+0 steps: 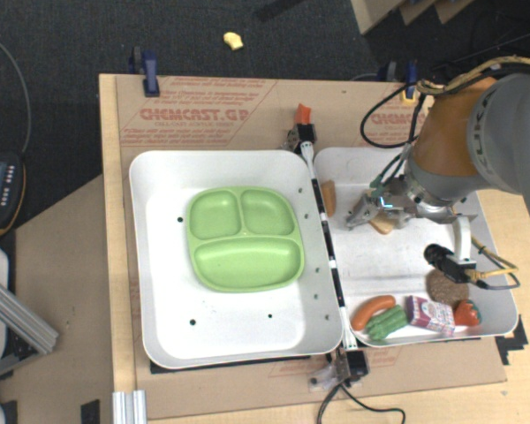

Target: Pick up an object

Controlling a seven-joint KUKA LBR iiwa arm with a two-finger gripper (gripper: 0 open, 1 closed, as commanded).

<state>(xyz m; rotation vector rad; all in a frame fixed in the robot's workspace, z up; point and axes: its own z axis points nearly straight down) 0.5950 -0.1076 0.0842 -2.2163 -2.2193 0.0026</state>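
My gripper (377, 212) is low in the right bin (371, 263), near its far left part, under the grey and orange wrist (450, 140). A small tan piece (385, 226) lies right at the gripper's tip; I cannot tell whether it is held. A brown oblong item (329, 197) lies just left of the gripper, against the bin's left wall. Along the near edge sit an orange sausage (372, 309), a green item (388, 324), a purple packet (431, 315) and a red item (466, 314). A brown round piece (442, 286) lies above them.
The left bin (159, 325) holds a green divided plate (245, 238). A black part with a cable (443, 258) hangs over the right bin's right side. Bare floor shows in the middle of the right bin.
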